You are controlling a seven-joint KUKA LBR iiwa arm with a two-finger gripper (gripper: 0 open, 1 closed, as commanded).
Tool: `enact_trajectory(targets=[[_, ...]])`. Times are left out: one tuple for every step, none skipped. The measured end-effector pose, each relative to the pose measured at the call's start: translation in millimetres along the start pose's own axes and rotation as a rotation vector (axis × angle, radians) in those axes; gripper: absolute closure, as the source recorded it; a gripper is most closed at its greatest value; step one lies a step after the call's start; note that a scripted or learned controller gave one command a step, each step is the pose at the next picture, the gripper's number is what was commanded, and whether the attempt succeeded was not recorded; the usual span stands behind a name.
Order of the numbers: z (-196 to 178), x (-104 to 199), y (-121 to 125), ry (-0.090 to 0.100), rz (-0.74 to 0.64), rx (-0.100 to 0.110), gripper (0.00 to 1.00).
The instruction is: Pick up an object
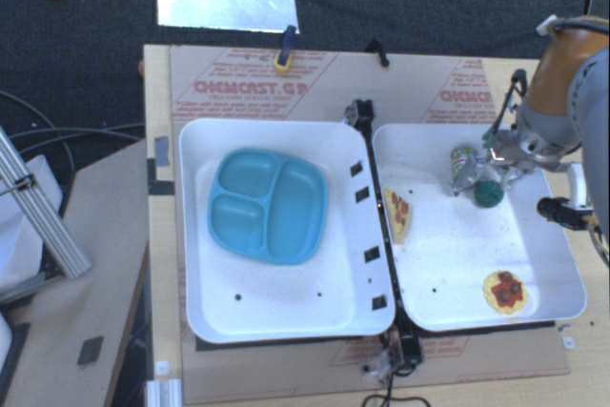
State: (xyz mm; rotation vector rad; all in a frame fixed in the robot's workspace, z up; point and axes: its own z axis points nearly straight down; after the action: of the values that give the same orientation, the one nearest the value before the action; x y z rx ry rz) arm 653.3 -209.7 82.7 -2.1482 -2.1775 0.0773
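My gripper hangs low over the upper part of the right bin, reaching in from the right under the arm's orange band. A small dark green round object lies on the bin floor just below and right of the gripper, touching it or very close. A pizza slice toy rests against the bin's left wall. A small round pizza toy sits near the bin's front right corner.
The left bin holds a blue divided plate. A raised divider with black clips separates the two bins. A black bracket sticks in at the right bin's right rim.
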Motion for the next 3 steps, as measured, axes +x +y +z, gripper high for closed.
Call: enact_trajectory(targets=[[1.0,9.2,-0.7,-0.011,0.004,-0.006,0.00],[0.1,0.3,0.2,0.001,0.005,-0.004,0.00],[1.3,24.4,7.5,-0.020,0.013,-0.060,0.00]])
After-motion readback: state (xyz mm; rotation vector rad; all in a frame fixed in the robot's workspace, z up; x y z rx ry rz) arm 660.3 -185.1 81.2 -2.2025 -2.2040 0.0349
